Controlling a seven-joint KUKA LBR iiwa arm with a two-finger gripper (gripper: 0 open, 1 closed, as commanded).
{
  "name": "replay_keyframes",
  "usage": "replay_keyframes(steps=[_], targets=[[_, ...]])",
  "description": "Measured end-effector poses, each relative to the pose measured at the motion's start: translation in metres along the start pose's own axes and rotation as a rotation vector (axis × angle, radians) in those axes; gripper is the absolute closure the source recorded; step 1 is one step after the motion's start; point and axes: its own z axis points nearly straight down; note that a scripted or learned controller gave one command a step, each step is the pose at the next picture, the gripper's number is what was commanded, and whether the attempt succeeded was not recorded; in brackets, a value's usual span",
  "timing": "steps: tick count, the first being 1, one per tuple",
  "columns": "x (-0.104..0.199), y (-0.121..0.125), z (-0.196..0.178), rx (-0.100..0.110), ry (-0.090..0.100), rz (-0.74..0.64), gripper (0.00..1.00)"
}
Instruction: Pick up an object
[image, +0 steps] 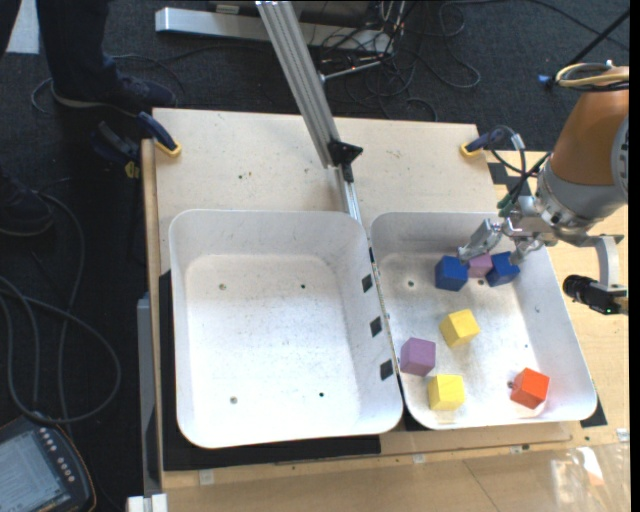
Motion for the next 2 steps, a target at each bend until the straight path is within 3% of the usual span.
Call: replay_keyframes(steps=[1,2], targets=[[0.002,0.001,0.062,-0.005,0.001,0.004,0.0],[0.0,0.003,0.047,-0.012,-0.003,0.003,1.0]])
